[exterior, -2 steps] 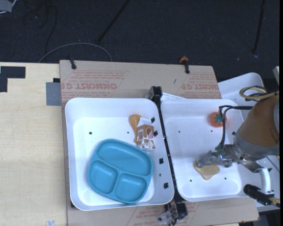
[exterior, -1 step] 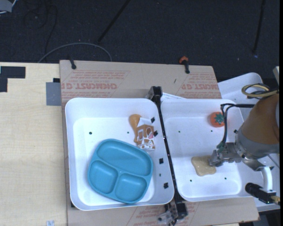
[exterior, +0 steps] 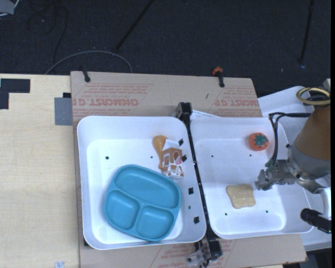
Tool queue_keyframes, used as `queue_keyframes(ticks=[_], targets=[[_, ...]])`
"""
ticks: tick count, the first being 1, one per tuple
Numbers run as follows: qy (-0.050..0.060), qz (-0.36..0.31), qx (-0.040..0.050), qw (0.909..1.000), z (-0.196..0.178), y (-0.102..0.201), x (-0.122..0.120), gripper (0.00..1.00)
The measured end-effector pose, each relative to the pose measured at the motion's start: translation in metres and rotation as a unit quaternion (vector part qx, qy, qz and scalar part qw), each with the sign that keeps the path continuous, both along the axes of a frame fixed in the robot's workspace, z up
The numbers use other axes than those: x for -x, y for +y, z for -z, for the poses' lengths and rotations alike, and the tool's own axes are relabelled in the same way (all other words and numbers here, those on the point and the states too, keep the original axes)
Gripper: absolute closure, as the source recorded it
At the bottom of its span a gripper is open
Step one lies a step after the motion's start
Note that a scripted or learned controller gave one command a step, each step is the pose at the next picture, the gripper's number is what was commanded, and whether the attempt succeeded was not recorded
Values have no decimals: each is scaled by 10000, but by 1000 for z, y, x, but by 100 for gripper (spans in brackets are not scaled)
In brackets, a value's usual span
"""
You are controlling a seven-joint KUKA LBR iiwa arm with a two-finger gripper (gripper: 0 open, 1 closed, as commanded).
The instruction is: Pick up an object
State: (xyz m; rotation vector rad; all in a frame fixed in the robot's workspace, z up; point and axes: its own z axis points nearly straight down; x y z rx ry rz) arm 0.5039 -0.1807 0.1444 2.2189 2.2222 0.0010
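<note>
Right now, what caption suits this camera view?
Pincer poised beside a pale slab in the right bin.

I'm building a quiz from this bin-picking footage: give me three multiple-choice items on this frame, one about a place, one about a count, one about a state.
1. Where does the blue divided plate lie?
A. left bin
B. right bin
C. on the wooden bench

2. How many compartments does the plate have?
A. two
B. three
C. five

3. How does the gripper stand to the pale beige piece?
A. it has lifted the piece clear of the bin
B. it is low in the right bin beside the piece, which lies on the floor
C. it is over the left bin

Answers: 1 A, the plate fills the left bin's lower part. 2 B, one large and two smaller wells. 3 B, the piece lies flat, left of and below the gripper.
</note>
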Motion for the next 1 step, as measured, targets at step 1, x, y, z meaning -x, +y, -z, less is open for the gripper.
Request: queue_keyframes(ticks=[1], targets=[[-4,-1,1,10000,-53,-1,-1,100]])
